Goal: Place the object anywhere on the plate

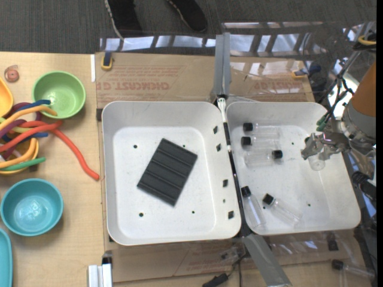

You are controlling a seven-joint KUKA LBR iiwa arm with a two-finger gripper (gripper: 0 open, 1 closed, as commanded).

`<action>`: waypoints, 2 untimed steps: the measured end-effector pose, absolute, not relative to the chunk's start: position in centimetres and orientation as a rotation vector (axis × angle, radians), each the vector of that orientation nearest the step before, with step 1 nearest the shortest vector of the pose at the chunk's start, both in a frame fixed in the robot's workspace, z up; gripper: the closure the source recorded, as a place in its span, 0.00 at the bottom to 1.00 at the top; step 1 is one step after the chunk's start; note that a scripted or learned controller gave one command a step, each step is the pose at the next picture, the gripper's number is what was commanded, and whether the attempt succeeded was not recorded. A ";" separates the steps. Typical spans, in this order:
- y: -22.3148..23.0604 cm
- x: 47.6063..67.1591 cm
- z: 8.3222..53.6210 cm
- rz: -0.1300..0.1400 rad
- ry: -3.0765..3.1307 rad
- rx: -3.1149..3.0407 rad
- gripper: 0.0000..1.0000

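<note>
Gripper [317,151] low over the right bin's [353,211] far-right side — finger state cannot be told — clear vials [261,131] lying loose, black plate [168,171] in left bin bare; placement not yet done.

Plate [168,171] in left bin [114,160]; vials [262,141] in right bin [344,211].

A dark ribbed rectangular plate [167,171] is lying flat and askew in the left bin, while clear black-capped vials [258,140] are lying scattered in the right bin.
</note>
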State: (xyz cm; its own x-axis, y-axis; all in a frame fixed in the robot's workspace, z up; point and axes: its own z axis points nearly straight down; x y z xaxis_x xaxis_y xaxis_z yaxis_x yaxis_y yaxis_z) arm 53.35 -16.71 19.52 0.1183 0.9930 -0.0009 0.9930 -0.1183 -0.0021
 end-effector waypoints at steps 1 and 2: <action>-11.2 47.6 15.3 0.005 -2.163 -2.273 1.00; -16.9 52.6 9.1 0.003 -2.244 -2.196 1.00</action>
State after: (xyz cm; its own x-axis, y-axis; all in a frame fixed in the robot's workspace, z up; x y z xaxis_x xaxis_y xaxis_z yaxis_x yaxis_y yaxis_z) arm 52.56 -16.85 9.05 -0.0217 0.9998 -0.0001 0.9998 0.0217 -0.0024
